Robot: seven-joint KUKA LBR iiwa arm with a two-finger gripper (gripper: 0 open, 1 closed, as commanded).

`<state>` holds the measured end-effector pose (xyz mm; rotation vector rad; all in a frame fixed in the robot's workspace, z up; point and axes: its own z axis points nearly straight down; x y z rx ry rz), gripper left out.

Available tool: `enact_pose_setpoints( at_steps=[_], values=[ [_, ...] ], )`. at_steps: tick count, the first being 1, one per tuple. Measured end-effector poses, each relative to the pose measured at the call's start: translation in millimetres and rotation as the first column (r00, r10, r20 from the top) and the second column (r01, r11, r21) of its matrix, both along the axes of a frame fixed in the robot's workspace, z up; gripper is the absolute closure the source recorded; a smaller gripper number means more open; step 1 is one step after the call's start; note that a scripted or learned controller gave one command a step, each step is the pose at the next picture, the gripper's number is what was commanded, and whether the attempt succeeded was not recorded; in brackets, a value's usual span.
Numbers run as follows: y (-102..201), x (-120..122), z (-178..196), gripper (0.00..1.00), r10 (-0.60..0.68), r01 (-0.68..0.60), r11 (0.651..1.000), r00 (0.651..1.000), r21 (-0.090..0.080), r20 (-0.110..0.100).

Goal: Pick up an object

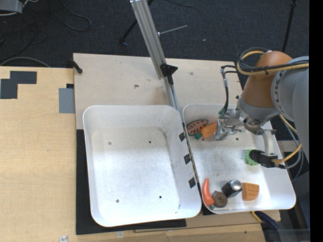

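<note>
White right bin (pixel 282 198) holds an orange block (pixel 209 130) beside a brown striped piece (pixel 197 126), a green item (pixel 249 157), red pepper (pixel 206 191), dark can (pixel 231 187) and orange wedge (pixel 250 191). My end effector (pixel 223 130) hangs just beside the block; its grip I cannot tell.

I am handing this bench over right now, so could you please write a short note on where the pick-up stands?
Gripper: low over the far end of the right white bin, beside a small orange block; whether it is open or shut cannot be told.
Things, all in the right bin: brown oval patterned piece next to the orange block; green object at the right wall; red curved pepper-like piece, dark brown round lump, black and silver cylinder and tan wedge at the near end.
Done: nothing seen lifted.
Left: grasp one object and raise it.
</note>
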<state>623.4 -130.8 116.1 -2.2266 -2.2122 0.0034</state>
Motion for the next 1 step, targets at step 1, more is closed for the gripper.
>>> enact_pose_setpoints(
  at_steps=[1],
  values=[
    [4.8, -3.1, 45.1, 1.00, 0.006, -0.006, 1.000, 1.000, -0.001, 0.005]
  ],
)
